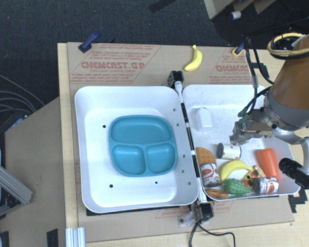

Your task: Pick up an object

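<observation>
One arm (293,86) bent over rt bin (216,99), claw (239,137) down.

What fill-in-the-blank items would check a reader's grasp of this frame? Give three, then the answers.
1. The blue divided plate lies in the ___ bin as the camera sees it.
2. A loose banana lies on the cardboard beyond the bins; a second banana lies in the ___ bin.
3. The gripper is above the right bin, and the orange carrot lies on the side nearer the ___ edge of the view.

Answers: left; right; right
</observation>
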Controlling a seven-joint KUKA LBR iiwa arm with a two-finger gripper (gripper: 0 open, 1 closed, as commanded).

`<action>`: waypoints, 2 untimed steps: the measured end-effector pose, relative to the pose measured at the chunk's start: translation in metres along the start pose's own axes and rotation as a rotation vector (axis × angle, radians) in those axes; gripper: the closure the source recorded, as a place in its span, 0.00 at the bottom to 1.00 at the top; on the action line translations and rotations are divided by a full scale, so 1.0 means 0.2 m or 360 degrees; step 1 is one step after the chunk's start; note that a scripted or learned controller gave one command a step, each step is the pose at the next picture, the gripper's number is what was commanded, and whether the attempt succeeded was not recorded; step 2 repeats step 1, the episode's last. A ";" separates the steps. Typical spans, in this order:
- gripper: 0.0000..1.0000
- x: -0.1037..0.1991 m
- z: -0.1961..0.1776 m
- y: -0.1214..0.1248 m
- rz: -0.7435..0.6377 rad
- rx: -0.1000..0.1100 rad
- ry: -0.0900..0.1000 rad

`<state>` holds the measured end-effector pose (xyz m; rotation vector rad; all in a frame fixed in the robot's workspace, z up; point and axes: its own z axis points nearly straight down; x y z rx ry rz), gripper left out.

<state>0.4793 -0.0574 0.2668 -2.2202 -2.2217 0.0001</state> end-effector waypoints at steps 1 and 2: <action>1.00 -0.05 0.00 0.00 0.0001 -0.0001 -0.0001; 1.00 -0.05 0.00 0.00 0.0001 -0.0001 -0.0001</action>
